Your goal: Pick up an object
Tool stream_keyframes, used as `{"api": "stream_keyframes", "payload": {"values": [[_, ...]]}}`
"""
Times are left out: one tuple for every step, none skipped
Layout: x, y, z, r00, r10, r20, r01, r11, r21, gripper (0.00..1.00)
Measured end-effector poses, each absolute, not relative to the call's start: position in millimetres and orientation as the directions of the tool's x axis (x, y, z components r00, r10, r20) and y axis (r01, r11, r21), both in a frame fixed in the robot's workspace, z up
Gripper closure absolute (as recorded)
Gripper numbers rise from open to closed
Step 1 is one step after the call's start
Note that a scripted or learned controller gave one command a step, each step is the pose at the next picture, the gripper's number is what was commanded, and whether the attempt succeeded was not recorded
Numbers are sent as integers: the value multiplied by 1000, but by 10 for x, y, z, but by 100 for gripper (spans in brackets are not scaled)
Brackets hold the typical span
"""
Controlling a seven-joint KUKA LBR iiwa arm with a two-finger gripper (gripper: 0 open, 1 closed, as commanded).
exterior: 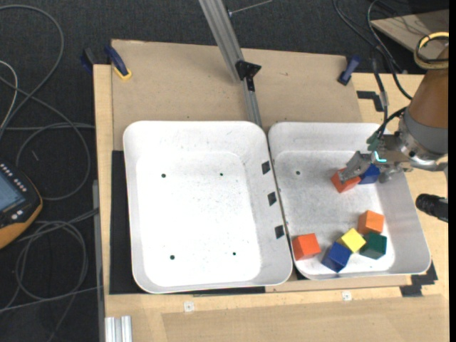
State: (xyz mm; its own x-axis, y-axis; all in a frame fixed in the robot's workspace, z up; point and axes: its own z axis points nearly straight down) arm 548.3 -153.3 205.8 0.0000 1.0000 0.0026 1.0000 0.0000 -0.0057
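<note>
Blue block ×1, 2 orange (R bin).

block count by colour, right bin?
Right bin, blocks by colour:
orange: 2
blue: 2
yellow: 1
green: 1
red-orange: 1
Total: 7
The red-orange and upper blue blocks sit right at the gripper.
</note>
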Motion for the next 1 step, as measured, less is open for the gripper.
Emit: {"api": "stream_keyframes", "payload": {"values": [[5490,-1534,2080,0,1000,2,1000,0,-1,0]]}}
